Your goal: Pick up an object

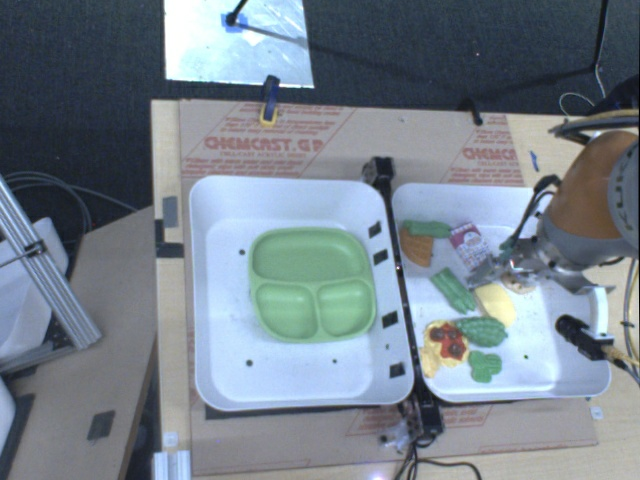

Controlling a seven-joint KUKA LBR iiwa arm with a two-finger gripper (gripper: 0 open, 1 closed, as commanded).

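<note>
Grey metal: you are looking at the gripper (497, 261) hanging low in the right bin (575, 373), reaching in from the right under the orange band (590, 203).
Grip: you cannot tell whether it is spread or pressed together; nothing is showing plainly between its tips.
Nearest thing: the wrapped packet (467, 242) is lying just beside the tip, up and to the left, possibly touching.
Close below: the yellow piece (496, 303) is sitting just under the tool, and the green stick (454, 290) is lying slantwise just left of it.
Further out: the carrot (421, 241) is resting near the bin's left wall; the green leafy piece (481, 330) and the pizza slice (445, 344) are lying lower down.
Advice: you are probably best aiming for one piece alone, coming straight down and centring it before squeezing.
Left bin (215, 298): the green tray (310, 283) is sitting well apart.
</note>
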